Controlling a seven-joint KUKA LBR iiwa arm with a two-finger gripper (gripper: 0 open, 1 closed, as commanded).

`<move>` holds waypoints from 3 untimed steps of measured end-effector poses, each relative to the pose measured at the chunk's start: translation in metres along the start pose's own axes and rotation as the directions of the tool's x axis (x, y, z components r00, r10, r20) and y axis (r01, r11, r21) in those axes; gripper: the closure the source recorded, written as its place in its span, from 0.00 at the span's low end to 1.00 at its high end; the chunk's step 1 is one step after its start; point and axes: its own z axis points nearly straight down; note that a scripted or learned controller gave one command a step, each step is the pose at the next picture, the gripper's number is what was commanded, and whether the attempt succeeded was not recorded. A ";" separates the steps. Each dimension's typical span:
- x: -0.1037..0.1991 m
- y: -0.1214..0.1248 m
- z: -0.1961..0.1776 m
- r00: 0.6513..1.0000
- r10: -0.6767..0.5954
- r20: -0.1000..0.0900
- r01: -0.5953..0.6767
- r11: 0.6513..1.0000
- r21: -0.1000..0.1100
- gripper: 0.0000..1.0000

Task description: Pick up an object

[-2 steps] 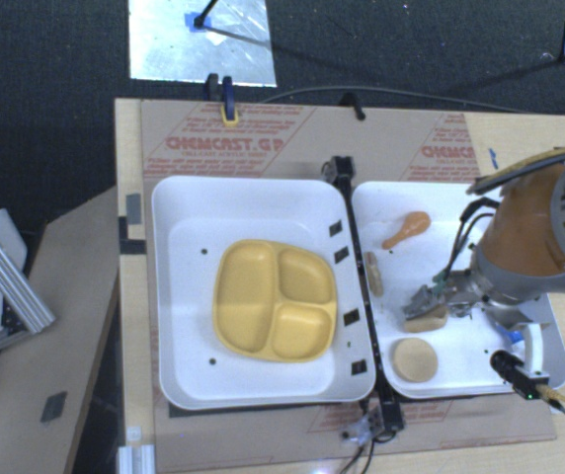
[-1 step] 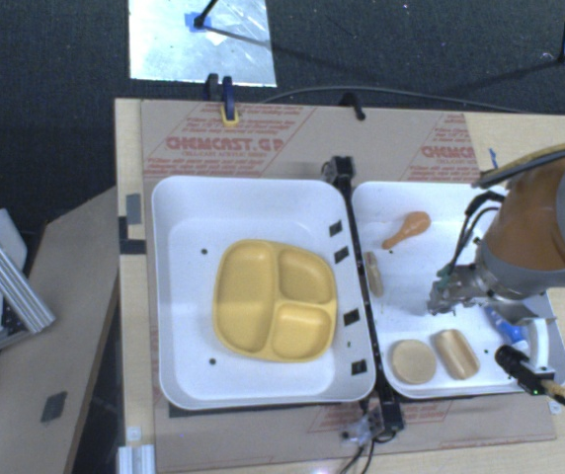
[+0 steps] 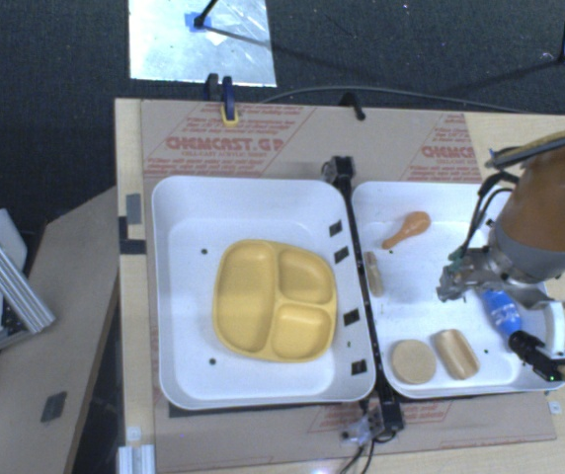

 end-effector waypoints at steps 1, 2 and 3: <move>-0.002 -0.001 -0.064 1.000 0.000 0.001 0.000 1.000 -0.002 1.00; -0.002 0.000 -0.068 1.000 0.000 0.000 0.000 1.000 0.003 1.00; 0.062 -0.002 -0.072 1.000 -0.007 -0.004 0.007 1.000 0.004 1.00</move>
